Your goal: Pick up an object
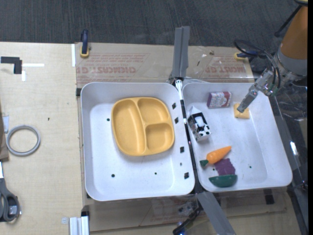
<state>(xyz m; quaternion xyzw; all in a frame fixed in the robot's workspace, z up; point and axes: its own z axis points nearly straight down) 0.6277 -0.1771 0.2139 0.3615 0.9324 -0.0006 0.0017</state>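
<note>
Reaching in from the right, the arm is hanging its gripper over the far right part of the right bin, fingers pointing down-left and ending right at the yellow block; cannot tell how far the jaws are parted or whether the block is sitting between them, since the view is too slanted and small there. That block is lying near the bin's far wall, with the purple-labelled can just beside it to the left. Open floor is showing down the right half of this bin, between the block and the near rim. Crowding is happening on the left and near side: a black-and-white toy is sitting close to the divider edge, an orange carrot is lying below it, a purple piece is touching or nearly touching the carrot, and a dark green bowl-like piece is resting against the near wall. Counting the right bin: six things, one of each. The left bin is holding one thing, a yellow three-compartment plate, sitting toward the far middle, with bare white floor running around it, widest along the near edge and left wall. Outside the bins, one grey ring is lying on the wooden bench, well apart from both bins.
</note>
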